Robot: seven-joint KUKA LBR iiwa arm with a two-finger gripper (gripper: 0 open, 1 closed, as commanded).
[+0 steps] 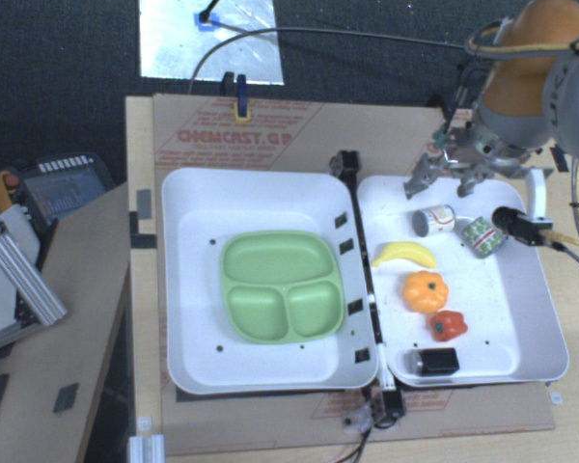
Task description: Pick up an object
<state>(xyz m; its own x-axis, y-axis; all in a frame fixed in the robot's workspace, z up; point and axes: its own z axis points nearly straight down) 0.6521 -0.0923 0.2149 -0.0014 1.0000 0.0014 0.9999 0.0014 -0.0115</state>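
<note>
You look down from one fixed camera above the bench, tilted at a slant. It sits far enough back to take in both the left bin [188, 258] and the right bin [521, 287], with the arm [536, 61] entering from your right.

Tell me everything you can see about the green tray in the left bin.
The green tray is a pale green, plastic-looking plate with rounded corners and three compartments: one wide section across the far side and two smaller ones along the near side. It lies flat, slightly turned, near the middle of the left bin, resting on the bin's white floor. No food or other object sits in its compartments, and nothing else touches it. The toy items lie in the other bin.
</note>
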